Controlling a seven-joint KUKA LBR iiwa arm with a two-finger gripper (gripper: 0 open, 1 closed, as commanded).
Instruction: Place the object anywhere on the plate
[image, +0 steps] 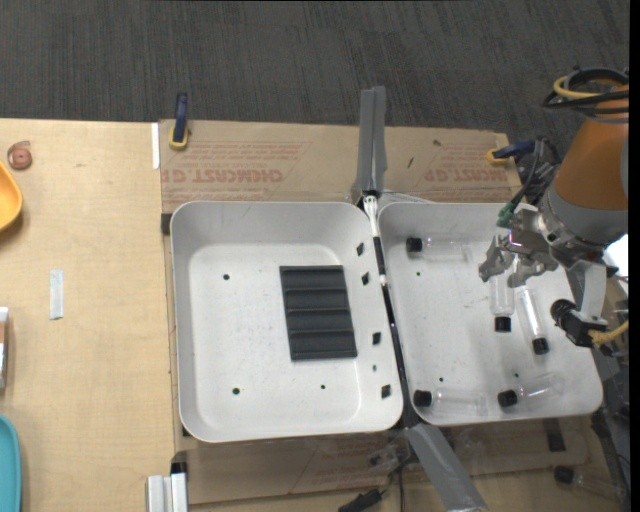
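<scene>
1. Status. My pincer (512, 268) hangs low over the upper right part of the right bin (455, 330). I cannot tell whether it is wide or narrow, as the wrist hardware covers it from above. No holding is confirmed.

2. Object. Clear tubes with black caps lie in the right bin. The near tube (503, 300) lies just below my pincer, its cap toward the front. A second tube (530, 322) lies just beside it on the right. Three others rest near the bin walls: a back tube (435, 246), a front-left tube (445, 402) and a front-right tube (530, 392).

3. Target. The plate (318, 312), black and ribbed, lies in the middle of the left bin (230, 330), well apart from every tube.

4. Step, as I judge it: pick-up is not yet done, and transfer across the wall between the bins remains.

5. Faults to expect:
- Slip. The tubes are smooth and round, so closing off-centre may squirt one sideways.
- Double contact. The two middle tubes lie close together, and descent between them may push both away.
- Empty lift. The clear material hides a failed pick-up.
- Roll-off. A tube released across the plate ribs may settle, but one released along them may roll onto the bin floor.
</scene>
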